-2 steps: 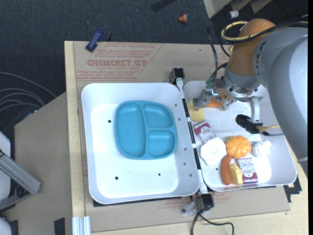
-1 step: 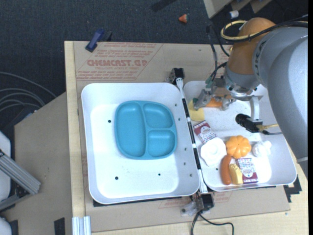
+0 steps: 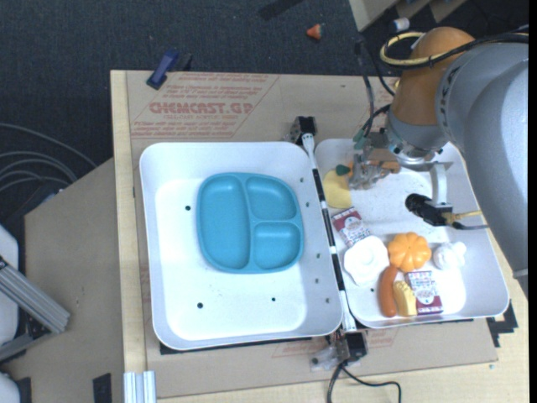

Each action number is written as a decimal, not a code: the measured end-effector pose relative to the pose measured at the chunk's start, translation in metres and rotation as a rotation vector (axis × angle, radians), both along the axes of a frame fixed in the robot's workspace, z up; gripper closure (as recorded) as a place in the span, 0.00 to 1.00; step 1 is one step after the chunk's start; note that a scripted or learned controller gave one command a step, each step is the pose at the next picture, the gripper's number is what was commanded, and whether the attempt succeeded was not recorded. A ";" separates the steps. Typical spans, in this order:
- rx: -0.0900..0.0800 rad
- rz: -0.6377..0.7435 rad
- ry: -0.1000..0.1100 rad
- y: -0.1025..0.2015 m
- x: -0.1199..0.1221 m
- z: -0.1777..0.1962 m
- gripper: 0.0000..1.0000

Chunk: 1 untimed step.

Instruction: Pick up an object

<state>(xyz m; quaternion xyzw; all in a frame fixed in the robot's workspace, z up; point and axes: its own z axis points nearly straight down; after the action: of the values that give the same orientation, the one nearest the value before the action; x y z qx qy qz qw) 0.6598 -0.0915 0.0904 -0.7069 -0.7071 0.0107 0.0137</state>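
Gripper (image 3: 366, 173) low in right bin's (image 3: 491, 296) far corner, beside yellow toy (image 3: 337, 191); jaws' state impossible to tell. Best lowered squarely over toy, clear of bin wall, before closing.

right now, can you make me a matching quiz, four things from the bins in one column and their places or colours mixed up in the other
Things:
1. tray
2. pumpkin
3. pincer
4. hot dog

Places or colours:
A. orange, in the right bin
B. near the right bin's front edge
C. blue, in the left bin
D. over the right bin's far left corner

Pairs: 1-C, 2-A, 3-D, 4-B
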 end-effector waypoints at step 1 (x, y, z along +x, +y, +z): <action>0.000 0.000 -0.006 0.000 0.002 0.001 0.00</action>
<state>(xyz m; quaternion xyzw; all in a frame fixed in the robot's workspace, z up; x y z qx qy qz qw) 0.6614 -0.0913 0.0918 -0.7068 -0.7073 0.0087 0.0115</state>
